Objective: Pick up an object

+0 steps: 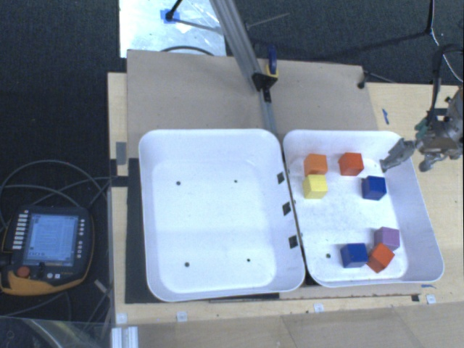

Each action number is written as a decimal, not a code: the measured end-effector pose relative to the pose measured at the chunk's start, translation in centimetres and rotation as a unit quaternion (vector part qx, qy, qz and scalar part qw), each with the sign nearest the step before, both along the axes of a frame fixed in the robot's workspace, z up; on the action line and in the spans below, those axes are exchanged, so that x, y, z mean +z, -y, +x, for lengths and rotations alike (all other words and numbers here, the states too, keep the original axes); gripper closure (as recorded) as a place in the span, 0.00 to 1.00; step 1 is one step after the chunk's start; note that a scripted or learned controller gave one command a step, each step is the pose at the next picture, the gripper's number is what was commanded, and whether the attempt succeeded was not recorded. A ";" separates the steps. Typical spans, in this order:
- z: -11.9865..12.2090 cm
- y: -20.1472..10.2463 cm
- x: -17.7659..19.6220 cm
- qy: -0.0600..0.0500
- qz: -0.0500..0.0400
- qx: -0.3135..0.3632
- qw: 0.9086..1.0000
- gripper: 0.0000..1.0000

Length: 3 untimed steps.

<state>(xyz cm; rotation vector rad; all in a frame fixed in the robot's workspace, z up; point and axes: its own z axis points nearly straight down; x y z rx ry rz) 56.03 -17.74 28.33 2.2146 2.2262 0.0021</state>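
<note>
- The two-finger gripper (408, 158) sits at the right edge of the view, over the upper right rim of the right-hand shallow white bin (428, 245). Its two grey fingers stand visibly apart with nothing between them: the hand is released and carries no object.
- Candidate objects all lie in the right-hand bin. Upper group: an orange cube (315, 164) touching a yellow cube (315, 186) below it, a red-orange cube (351, 163) just beside, and a dark blue cube (374, 187) standing alone, nearest the gripper.
- Lower group: a second blue cube (354, 254), a tilted red-orange cube (380, 257) and a purple cube (387, 236), packed together near the lower right corner.
- The left-hand shallow white bin (152, 194) holds no blocks.
- Judgement on progress: no grasp is made yet; the gripper is short of every cube.
- Risk: descent at the present spot would likely strike the bin rim or wall, since the fingers sit over the edge, not over a block.
- Risk: the orange and yellow pair touch, leaving no gap for a finger on that side; a close there could push both or pinch two.
- Risk: the lower cluster is crowded and one block is tilted, so a finger may land on top of a block or skid off a slanted face.
- Least exposed target, in my assessment, is the lone dark blue cube, with free space on all sides.
</note>
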 end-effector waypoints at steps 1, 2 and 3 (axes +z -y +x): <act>0.0 0.0 0.0 0.000 0.000 0.000 1.000 0.00; -1.0 0.1 -5.3 -0.002 0.000 -0.002 1.000 0.00; -1.0 -0.1 -11.6 -0.003 0.001 -0.002 1.000 0.00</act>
